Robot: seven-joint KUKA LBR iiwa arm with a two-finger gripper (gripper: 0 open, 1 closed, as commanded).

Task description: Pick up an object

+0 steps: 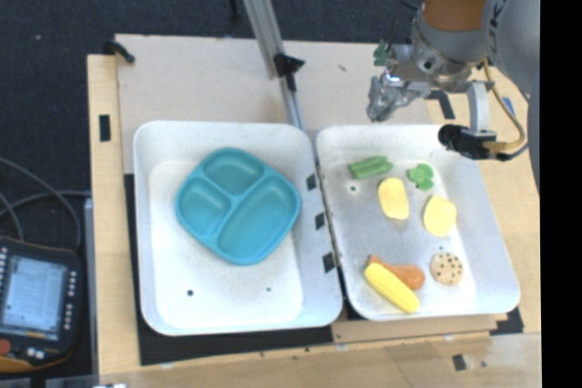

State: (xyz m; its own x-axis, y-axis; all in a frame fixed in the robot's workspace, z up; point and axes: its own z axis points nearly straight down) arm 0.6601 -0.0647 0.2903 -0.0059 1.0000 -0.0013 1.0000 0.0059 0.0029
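Note:
My gripper [380, 107] hangs above the far edge of the right bin [482, 223], with nothing held. Below it in that bin lie a green bean pod [369, 166], a small green broccoli piece [420, 176], two pale yellow pieces [393, 198] [439, 215], a round cookie [446, 268], an orange carrot [406, 274] and a yellow banana [391, 287]. The bean pod is the nearest thing to the gripper.
The left bin [164, 286] holds a blue divided plate [238, 204]. A slanted metal post [259, 14] rises from the bench between the bins at the back. A screen device [32, 295] sits off the bench at lower left.

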